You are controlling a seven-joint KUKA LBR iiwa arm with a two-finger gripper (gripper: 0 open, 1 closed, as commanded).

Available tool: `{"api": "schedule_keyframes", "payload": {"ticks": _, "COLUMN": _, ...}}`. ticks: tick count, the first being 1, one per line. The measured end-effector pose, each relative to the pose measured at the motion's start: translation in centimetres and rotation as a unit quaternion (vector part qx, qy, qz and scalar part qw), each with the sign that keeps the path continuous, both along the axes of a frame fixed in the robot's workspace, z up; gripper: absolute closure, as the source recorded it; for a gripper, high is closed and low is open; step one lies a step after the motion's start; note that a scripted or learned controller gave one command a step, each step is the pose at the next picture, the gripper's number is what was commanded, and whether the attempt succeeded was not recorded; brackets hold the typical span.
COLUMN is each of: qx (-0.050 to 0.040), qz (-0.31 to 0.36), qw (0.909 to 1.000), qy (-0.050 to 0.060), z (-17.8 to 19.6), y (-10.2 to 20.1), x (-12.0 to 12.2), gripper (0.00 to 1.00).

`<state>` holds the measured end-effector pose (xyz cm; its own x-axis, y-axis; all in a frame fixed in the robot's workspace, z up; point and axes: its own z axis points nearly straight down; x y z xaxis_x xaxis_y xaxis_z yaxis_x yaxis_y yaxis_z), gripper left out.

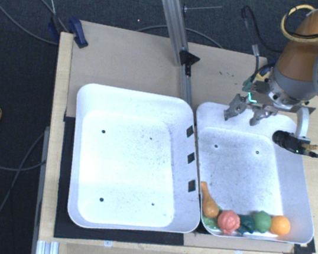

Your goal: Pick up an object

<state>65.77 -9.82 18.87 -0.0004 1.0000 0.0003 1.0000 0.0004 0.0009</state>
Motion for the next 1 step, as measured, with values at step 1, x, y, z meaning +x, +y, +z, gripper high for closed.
{"api": "schedule_keyframes", "payload": {"ticks": 1, "qx": 0.0, "qz": 0.0, "qw": 1.0, "qy": 0.0, "z": -0.01, "y": 0.0, "x": 0.0, "gripper": 0.0}}
